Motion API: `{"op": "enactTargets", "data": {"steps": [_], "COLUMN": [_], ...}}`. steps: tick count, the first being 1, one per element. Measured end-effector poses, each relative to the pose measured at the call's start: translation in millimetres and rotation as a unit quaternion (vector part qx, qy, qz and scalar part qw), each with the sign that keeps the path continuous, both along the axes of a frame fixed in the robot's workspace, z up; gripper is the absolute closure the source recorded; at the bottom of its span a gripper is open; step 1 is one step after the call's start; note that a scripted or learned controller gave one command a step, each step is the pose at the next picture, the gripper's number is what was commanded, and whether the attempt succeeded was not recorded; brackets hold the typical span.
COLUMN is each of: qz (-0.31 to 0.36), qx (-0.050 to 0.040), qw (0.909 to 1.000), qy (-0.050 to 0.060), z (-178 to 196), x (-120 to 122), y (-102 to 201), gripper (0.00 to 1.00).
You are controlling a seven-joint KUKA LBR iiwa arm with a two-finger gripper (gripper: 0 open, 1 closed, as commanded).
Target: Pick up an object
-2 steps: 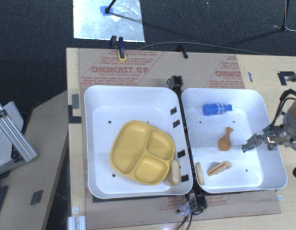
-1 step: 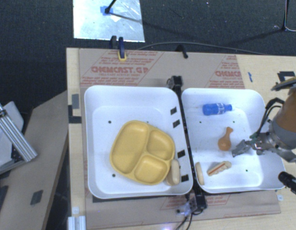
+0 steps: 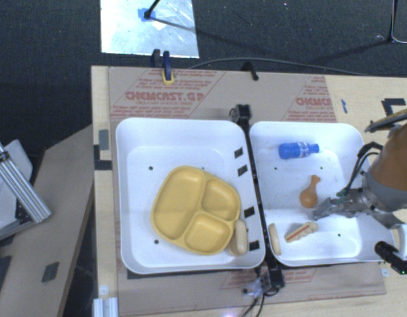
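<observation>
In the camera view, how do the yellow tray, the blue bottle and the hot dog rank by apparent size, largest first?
1. yellow tray, by far the largest.
2. blue bottle.
3. hot dog.
The last two look nearly alike, so their order is uncertain.

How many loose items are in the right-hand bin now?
4: blue bottle near the far wall, brown pear-shaped piece mid-bin, hot dog and pale piece near the front. The arm may hide more.

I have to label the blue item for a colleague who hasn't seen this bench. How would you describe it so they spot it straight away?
Find the two white bins; take the right bin, the one the arm reaches into. Near its far wall lies a small blue bottle on its side, cap pointing right. It is the only blue item there: the wooden peg and hot dog toy nearer the front are tan and brown.
</observation>
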State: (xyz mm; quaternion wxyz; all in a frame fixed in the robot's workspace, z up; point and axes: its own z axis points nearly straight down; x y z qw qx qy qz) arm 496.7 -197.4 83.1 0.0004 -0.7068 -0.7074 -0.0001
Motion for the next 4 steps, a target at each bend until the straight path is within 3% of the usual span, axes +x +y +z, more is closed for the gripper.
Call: {"op": "enactTargets", "data": {"steps": [1,4], "qz": [0.001,0.002], "qx": [-0.0007,-0.0014], "qw": [1.0000,1.0000], "qy": [-0.002,-0.003], "z": [12,139], "x": [1,19], "y": [0,5], "gripper": [1.00,1.00]}}
